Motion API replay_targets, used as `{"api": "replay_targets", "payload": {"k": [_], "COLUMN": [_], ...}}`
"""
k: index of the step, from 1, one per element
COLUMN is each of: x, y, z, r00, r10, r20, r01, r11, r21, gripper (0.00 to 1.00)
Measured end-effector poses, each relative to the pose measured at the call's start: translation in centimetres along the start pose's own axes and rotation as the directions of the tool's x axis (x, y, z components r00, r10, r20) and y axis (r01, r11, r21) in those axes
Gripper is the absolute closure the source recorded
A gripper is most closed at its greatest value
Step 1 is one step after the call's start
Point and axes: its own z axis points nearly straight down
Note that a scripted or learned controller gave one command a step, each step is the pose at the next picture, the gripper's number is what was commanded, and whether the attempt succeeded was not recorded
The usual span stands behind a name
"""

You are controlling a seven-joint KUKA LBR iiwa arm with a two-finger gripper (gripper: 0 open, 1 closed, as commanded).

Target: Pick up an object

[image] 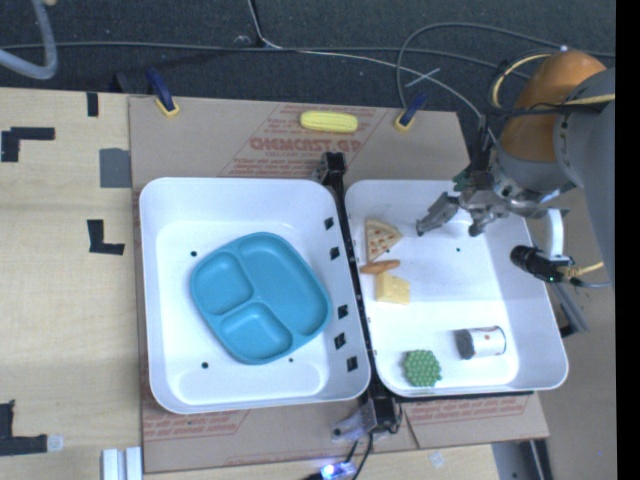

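Observation:
The right bin holds a pizza slice, a small orange carrot, a yellow cheese wedge, a green broccoli floret and a white can with a dark end. My gripper hangs over the upper right part of this bin, right of the pizza slice. Its two dark fingers are spread apart and open, with nothing between them.
The left bin carries a blue divided plate. A yellow banana-like object lies on the cardboard behind the bins. Clamps hold the cardboard's back edge. Cables run across the dark floor beyond.

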Motion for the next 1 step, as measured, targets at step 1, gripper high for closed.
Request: {"api": "replay_targets", "payload": {"k": [1], "x": [0.09], "y": [0.01], "z": [5.3], "r00": [1.0], "r10": [0.0], "r20": [0.002], "r01": [0.0], "r11": [1.0], "r21": [-0.005], "gripper": [0.0]}}
